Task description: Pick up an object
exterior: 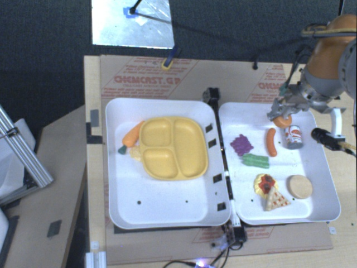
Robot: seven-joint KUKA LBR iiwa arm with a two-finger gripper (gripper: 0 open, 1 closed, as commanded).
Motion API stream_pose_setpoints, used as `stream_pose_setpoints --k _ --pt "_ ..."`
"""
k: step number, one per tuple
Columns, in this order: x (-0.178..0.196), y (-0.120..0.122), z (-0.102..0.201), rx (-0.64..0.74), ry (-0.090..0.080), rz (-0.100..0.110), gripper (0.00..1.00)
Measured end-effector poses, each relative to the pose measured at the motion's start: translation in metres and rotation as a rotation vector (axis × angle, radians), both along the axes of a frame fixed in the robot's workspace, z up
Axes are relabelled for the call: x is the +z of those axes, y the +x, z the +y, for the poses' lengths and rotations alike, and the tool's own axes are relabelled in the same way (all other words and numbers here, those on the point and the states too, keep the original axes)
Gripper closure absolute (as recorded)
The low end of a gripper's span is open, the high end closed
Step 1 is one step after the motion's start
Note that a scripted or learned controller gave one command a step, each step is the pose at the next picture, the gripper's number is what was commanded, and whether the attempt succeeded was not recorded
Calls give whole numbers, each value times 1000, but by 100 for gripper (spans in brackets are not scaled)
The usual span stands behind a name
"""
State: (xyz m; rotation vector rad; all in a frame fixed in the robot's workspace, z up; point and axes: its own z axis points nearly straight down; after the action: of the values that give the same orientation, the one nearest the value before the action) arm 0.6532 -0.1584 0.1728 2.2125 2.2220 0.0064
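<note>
Well, the gripper (280,116) hangs over the right bin (321,166), at its far edge, above something orange (283,121); whether the fingers are clenched I cannot tell. The can (294,137) nearby looks stiff, light, slippery: take it across the sides.

The grey arm reaches in from the right, end effector (281,115) lowered.

A light wooden bench (67,144) carries a printed cardboard sheet (150,77). On the sheet two shallow white bins sit side by side, left bin (120,205) touching right bin (323,205).
</note>
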Motion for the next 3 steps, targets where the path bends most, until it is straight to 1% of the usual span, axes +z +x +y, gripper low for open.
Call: stream_pose_setpoints --k 1,2,3 --pt "55 2 0 1 0 -1 100" --pt "55 -28 55 5 3 6 100" --pt "62 -54 108 5 4 7 100"
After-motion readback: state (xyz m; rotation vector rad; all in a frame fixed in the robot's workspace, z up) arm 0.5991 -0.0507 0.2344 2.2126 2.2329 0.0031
